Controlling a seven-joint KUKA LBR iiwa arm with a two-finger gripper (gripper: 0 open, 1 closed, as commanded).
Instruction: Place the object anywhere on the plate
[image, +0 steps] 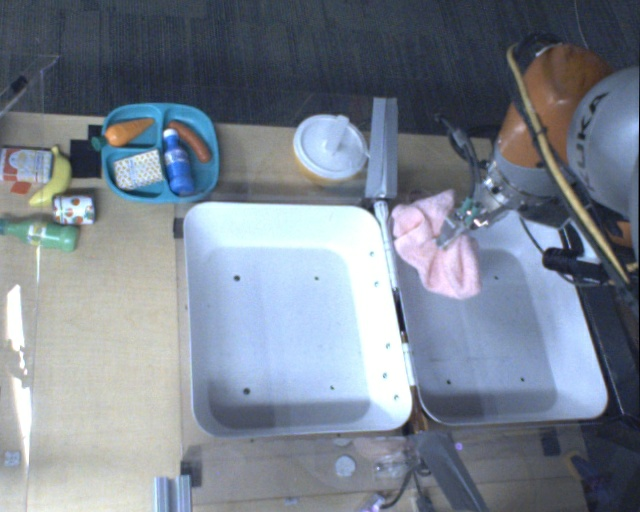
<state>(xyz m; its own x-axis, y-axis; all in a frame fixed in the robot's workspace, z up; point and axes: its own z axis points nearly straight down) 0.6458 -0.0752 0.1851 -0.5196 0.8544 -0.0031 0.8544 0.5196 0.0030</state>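
pink crumpled cloth (436, 252) hangs pinched in the claw (452, 229) over the right bin (560, 370).

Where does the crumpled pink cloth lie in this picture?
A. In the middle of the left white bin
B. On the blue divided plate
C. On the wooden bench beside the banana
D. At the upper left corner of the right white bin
D: the crumpled pink cloth lies at the upper left corner of the right white bin, draped against its wall, with the claw at its upper edge.
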